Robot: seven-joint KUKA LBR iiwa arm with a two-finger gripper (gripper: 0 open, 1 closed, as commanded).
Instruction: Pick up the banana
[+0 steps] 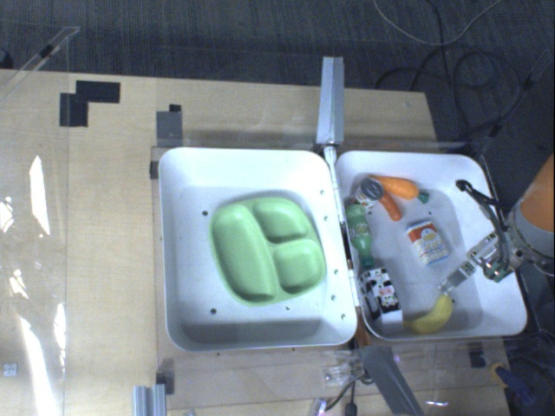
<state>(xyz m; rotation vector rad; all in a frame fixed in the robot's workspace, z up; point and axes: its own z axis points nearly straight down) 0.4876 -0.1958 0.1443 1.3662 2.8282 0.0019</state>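
Note:
The yellow banana point(432, 316) lies curved along the front of the right bin point(512, 315), near its front wall. My gripper point(452, 280) reaches in from the right and hangs just above and behind the banana's upper tip. Nothing shows between its fingers, and the banana rests on the bin floor. The arm's grey wrist and orange band sit at the right edge of the camera view.
In the right bin lie an orange carrot point(397, 189), a small white carton with a red label point(429, 242), a green bottle point(358, 225) and a black-and-white box point(380, 290) by the left wall. The left bin point(182, 232) holds a green divided plate point(267, 248).

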